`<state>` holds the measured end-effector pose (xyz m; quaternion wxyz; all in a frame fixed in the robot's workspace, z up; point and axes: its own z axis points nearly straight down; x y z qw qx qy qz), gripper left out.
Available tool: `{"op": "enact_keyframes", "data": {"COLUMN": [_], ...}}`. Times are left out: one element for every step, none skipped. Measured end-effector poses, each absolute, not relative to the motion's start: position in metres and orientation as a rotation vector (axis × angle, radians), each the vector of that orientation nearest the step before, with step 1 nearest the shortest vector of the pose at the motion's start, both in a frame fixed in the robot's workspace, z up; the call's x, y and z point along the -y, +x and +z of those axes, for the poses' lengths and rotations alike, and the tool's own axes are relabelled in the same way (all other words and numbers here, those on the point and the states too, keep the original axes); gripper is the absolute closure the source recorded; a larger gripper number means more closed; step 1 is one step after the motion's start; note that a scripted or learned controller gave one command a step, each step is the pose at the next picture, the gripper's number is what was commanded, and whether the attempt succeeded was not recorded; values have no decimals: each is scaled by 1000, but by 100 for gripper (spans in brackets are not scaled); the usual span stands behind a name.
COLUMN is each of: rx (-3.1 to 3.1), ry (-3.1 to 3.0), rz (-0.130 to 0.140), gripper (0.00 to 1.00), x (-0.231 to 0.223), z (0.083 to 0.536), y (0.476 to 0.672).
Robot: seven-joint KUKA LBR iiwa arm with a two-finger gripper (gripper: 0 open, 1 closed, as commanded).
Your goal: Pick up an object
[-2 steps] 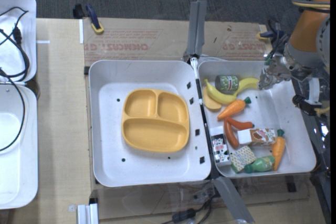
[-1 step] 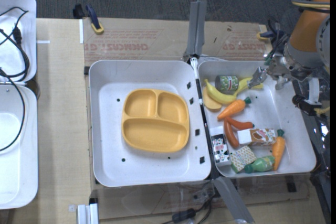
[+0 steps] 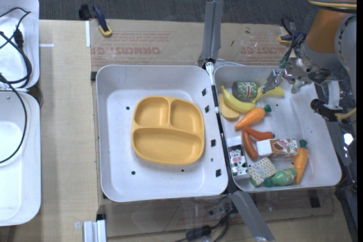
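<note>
From my console the gripper (image 3: pixel 279 77) hovers at the banana (image 3: pixel 243 100) tip, fruit running down-left from it; jaws' spread I cannot tell.

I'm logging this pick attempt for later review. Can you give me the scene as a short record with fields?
left bin: holds a yellow divided plate
right bin: toy food heaped on its left side
items: banana, green can, two carrots, sausage, small boxes
gripper: over the right bin's far edge, beside the can and banana
held: nothing visibly between the fingers
</note>
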<state>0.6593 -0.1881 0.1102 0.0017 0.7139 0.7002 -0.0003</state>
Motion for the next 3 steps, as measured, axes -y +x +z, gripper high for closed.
{"op": "enact_keyframes", "data": {"rx": [-2232, -2002, -2031], "ry": [2187, 2411, 2384], "rz": [13, 10, 8], "gripper": [0, 0, 0], "x": [181, 150, 180], "z": [103, 98, 98], "y": [664, 658, 654]}}
